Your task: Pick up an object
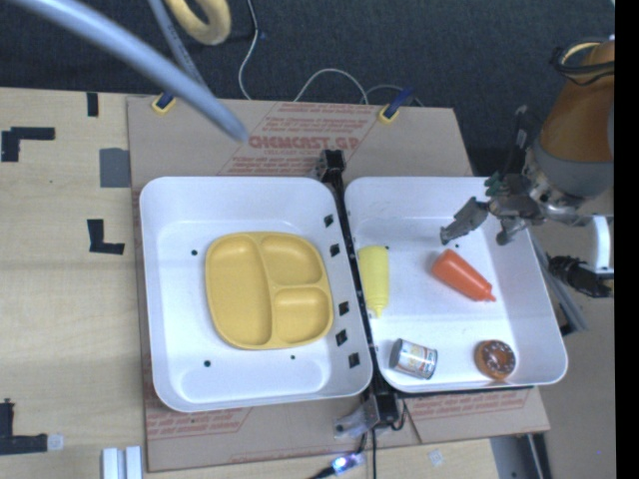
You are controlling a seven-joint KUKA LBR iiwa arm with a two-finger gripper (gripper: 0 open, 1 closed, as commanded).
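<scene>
In the right bin (519, 297), toward its far right part, lies the orange carrot-shaped thing (462, 274), pointing its narrow end to the near right, closest of all the things to my pincer (483, 220). My pincer hangs just beyond it, over the far right of that bin, its two dark fingers spread apart and released, with nothing between them. One finger (460, 222) reaches left and down toward the bin floor, the other (507, 230) sits nearer the right rim. The carrot-shaped thing and my fingers stand apart, not touching.

Further left in the same bin, a yellow banana-like piece (374, 278) lies lengthwise right beside the divide where the two bins meet. Toward the near edge a small metal can (413, 358) rests on its side, and to its right, in the near right corner, sits a brown doughnut-like ring (495, 358).

The left bin (170, 267) carries a yellow plate with three compartments (268, 289), lying flat around its middle.

Both bins rest on a sheet of brown cardboard (300, 138) with red lettering, which lies on the wooden bench (60, 297). My grey arm with its orange band (577, 118) comes in from the right. At the far left a grey bar (120, 38) crosses at a slant, with a yellowish loop (195, 3) beside it and a thin white cable (329, 76) beyond the cardboard.
</scene>
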